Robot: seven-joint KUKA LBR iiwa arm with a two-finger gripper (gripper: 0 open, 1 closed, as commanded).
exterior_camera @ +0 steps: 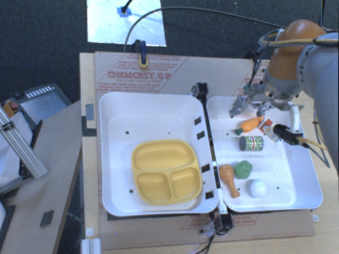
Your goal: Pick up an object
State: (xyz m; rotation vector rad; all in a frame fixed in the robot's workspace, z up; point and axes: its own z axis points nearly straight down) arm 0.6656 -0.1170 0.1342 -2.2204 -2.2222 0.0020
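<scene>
You can read "CHEMCAST" in red on the cardboard sheet (140, 74) under the bins. The can (251, 143) label isn't legible. The arm (312, 57) reaches in from the right, and the gripper (249, 108) hangs over the right bin's (296, 194) far end, fingers spread, holding nothing. The carrot (251, 124) lies just below it, the can beside that. The yellow tray (165, 171) sits in the left bin (116, 142).

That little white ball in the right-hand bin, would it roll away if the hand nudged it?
Probably yes. The white ball looks round and smooth, so a nudge would likely send it rolling across the flat floor of the right bin. The bin's raised rim should stop it. The green piece and drumstick-shaped toy lying beside it might also block it on that side.
</scene>
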